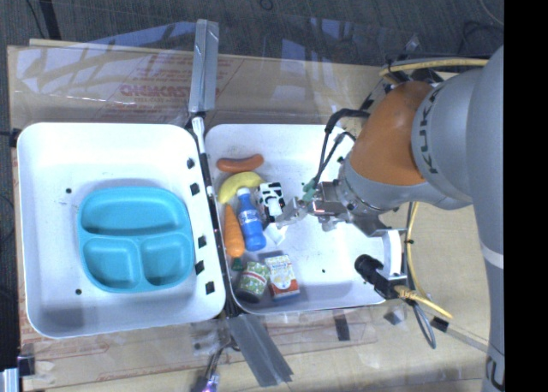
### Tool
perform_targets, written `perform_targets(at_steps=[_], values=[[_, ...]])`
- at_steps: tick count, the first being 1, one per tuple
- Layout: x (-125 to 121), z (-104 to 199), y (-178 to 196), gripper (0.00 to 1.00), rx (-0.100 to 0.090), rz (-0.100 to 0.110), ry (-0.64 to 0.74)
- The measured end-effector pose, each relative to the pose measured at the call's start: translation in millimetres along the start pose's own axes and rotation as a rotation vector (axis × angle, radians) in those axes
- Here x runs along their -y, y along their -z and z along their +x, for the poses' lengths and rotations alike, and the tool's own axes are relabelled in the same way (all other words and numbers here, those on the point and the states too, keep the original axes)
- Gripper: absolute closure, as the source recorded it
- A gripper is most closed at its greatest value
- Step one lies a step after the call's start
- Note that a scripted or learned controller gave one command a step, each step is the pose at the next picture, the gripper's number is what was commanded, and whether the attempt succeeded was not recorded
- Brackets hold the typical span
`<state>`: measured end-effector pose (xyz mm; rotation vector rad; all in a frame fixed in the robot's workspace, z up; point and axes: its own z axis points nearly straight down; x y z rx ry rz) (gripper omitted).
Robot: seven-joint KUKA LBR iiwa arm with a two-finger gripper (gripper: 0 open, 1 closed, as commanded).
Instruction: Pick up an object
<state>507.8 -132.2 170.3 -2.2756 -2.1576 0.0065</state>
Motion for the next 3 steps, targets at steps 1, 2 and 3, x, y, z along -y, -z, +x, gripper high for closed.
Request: perform_targets(at_steps=[1, 2, 3], values=[[-69, 24, -66, 0.0, 0.001, -0.001, 0.059], [-69, 24, -57, 1.0, 0.001, 0.002, 0.063], [-110, 90, 22, 1.0, 0.0, -0.003, -0.046]])
